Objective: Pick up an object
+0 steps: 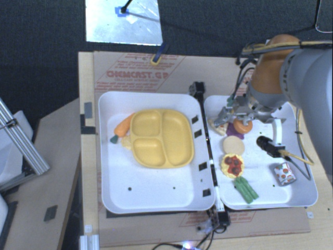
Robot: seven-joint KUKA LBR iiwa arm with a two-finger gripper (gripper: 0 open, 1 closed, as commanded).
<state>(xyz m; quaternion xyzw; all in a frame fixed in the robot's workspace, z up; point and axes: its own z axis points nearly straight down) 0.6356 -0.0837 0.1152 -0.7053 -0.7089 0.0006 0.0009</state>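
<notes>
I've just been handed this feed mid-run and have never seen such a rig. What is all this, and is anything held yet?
One camera looks down at a slant on a bench. The grey arm with an orange band reaches in from the right; its gripper hangs low over the upper-left part of the right bin. That bin holds toy food: an orange piece and a purple piece right by the gripper, a pale disc, a yellow round with red topping, a green piece and a small red-and-white can. The left bin holds a yellow divided plate with a carrot beside it. I cannot tell that anything is held.
</notes>
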